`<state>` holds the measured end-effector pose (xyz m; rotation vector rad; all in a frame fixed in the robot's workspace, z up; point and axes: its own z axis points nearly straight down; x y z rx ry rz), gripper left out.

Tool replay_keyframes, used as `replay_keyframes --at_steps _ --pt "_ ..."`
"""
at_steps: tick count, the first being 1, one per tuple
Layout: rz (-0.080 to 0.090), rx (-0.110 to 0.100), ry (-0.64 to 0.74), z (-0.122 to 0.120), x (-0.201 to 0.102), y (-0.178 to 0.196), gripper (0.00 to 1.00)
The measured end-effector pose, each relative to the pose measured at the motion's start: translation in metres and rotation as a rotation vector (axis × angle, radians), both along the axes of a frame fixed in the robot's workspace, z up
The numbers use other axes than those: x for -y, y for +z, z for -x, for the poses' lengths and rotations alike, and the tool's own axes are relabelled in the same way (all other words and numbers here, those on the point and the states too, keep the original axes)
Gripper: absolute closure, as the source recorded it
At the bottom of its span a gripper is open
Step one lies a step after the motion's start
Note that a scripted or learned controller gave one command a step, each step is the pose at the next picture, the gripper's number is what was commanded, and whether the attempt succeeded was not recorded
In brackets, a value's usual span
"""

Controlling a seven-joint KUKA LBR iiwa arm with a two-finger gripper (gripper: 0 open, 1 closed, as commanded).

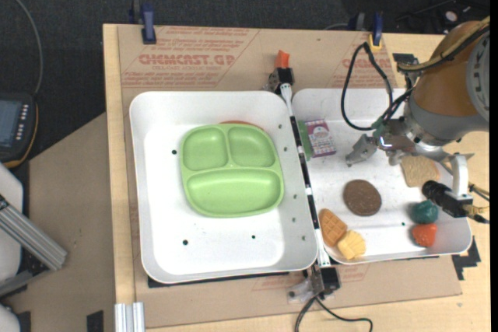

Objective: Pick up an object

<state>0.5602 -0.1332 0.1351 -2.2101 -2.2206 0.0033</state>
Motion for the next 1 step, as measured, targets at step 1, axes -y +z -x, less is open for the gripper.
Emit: replay_keyframes --at_steps 1 --pt "0.002 0.000 -0.007 0.0465 0.0010 -0.0539 0.00"
